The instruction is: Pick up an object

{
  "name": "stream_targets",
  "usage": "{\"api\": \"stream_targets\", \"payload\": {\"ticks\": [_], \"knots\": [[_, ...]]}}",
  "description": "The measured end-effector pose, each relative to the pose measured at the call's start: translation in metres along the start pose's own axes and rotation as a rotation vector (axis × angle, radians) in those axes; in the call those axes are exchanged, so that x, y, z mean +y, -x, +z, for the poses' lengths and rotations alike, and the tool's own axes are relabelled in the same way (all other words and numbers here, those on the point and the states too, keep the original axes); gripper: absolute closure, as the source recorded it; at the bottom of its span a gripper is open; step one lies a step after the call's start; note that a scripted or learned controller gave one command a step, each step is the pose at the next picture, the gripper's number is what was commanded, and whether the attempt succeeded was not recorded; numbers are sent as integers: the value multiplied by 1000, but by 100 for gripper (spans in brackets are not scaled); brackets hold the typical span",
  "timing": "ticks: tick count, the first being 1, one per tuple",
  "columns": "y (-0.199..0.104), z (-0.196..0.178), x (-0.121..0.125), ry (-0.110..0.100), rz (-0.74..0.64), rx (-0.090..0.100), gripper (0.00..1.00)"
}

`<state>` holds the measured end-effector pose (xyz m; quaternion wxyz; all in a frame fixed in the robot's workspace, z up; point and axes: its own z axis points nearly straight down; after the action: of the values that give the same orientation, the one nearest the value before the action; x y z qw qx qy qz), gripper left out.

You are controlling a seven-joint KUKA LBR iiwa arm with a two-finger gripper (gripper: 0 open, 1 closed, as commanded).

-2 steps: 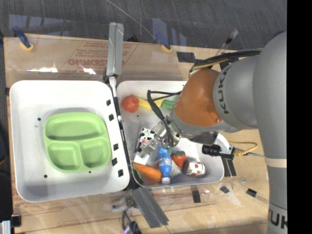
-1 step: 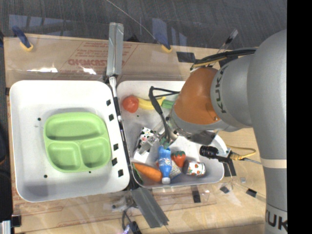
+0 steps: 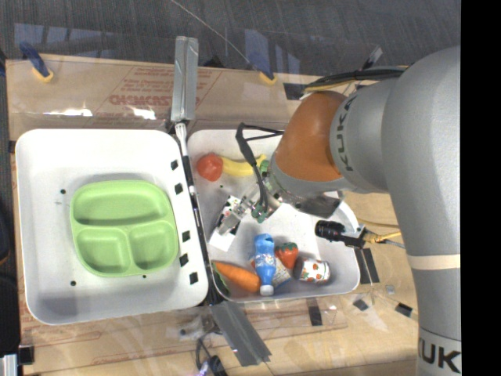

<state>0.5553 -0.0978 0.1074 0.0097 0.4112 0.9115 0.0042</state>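
Grey arm (image 3: 407,131) reaches into your right bin (image 3: 344,284); gripper (image 3: 232,214) at 12 o'clock of blue bottle (image 3: 264,263); finger state: cannot tell.

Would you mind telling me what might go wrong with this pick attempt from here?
The gripper sits low in the right bin near the divider wall, so it might scrape that wall. The blue bottle, carrot and small cup lie crowded together, so a grasp there may catch two things or knock one aside.

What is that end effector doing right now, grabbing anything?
End effector: low in the right bin, near its left wall; whether it is open, shut or holding something cannot be told.
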Motion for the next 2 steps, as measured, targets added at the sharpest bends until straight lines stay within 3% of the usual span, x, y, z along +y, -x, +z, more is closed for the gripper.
{"api": "stream_targets", "payload": {"ticks": [1,2], "knots": [[0,0,0,1,140,1,0],[-41,13,-56,-15,261,8,0]]}}
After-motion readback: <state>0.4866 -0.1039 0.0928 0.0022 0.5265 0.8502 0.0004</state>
